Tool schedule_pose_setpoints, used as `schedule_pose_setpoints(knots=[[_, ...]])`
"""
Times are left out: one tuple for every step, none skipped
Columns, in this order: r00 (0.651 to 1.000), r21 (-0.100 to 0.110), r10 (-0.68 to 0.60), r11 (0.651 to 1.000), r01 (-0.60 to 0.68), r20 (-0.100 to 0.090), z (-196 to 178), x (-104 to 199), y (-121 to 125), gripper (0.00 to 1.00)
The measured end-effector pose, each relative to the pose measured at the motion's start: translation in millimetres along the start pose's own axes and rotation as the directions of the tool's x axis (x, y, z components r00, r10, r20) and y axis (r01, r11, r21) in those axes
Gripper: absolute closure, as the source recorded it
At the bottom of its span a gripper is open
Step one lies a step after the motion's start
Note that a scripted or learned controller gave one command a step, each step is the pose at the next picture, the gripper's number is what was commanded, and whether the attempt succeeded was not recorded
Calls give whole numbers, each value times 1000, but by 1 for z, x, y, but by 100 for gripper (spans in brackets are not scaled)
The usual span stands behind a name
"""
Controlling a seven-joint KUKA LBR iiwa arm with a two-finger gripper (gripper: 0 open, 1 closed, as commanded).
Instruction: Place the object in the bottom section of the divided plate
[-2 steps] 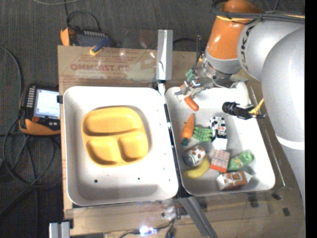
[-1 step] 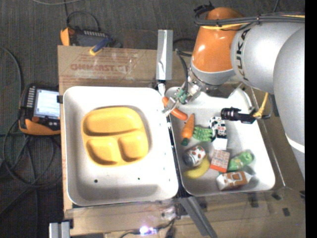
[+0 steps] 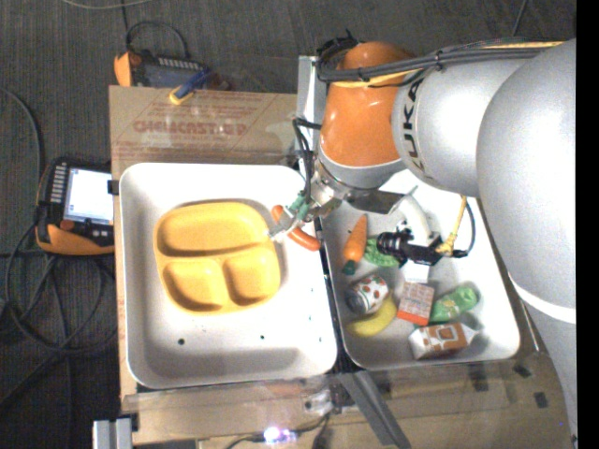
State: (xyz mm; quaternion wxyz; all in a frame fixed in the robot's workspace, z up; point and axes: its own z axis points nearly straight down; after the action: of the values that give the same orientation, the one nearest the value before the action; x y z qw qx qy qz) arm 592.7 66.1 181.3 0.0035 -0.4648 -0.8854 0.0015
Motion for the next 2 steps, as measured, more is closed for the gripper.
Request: schedule_pose_setpoints(knots=[[1000,0,1,1000,-1,0,0,-1,0,0],[988,0,-156,988,156,3,-1,-6,34,0]])
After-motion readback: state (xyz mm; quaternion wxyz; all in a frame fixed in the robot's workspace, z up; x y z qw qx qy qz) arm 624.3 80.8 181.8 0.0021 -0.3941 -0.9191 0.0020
